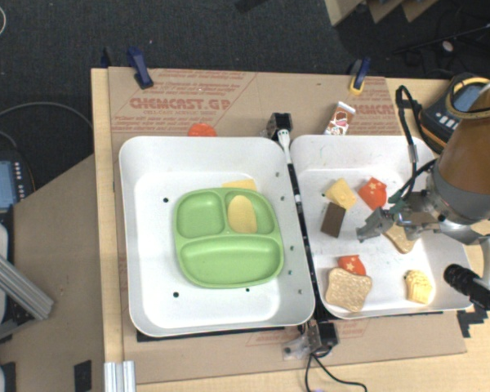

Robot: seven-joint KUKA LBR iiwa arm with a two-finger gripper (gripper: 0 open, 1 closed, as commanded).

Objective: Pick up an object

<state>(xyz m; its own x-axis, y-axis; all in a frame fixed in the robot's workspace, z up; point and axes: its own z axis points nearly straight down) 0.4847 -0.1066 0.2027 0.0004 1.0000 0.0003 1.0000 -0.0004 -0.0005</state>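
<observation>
The right bin (pixel 310 149) holds several toy foods: a yellow cheese wedge (pixel 340 193), a red piece (pixel 373 193), a brown bar (pixel 333 219), a small red tomato piece (pixel 352 265), a bread slice (pixel 348 289) and a yellow lumpy piece (pixel 419 286). My gripper (pixel 384 224) hangs low over the bin's right half, just right of the brown bar. A tan piece (pixel 403 240) lies right beside and below it, partly hidden by the wrist. I see nothing clearly held.
The left bin (pixel 139 219) carries a green divided plate (pixel 227 239) with a yellow oval piece (pixel 242 214) in its upper right compartment. A small carton (pixel 340 119) and blue clamps (pixel 139 68) sit on the cardboard behind the bins.
</observation>
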